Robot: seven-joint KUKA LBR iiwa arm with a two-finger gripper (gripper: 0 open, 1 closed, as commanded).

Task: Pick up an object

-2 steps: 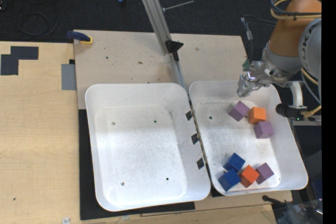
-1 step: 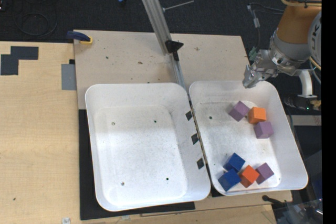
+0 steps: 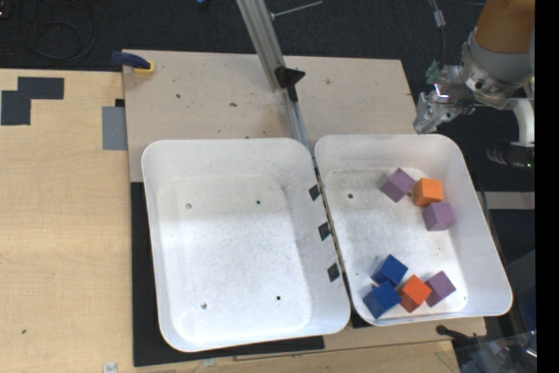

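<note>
Whether the jaws are parted or closed is unclear; the gripper (image 3: 431,113) hangs above the right bin's (image 3: 489,262) 1 o'clock corner, probably staging over 7 blocks (image 3: 419,192) clustered inside.

The arm (image 3: 507,22) runs off the right edge; the hand (image 3: 430,113) is too small and blurred to read.

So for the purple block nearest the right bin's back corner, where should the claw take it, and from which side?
Probably straight from above, closing on the purple block across its far-left and near-right faces. Those look free, while the orange block sits close against its right side. The block lies flat but turned diagonally in the right bin, so the claw should rotate to match.
</note>
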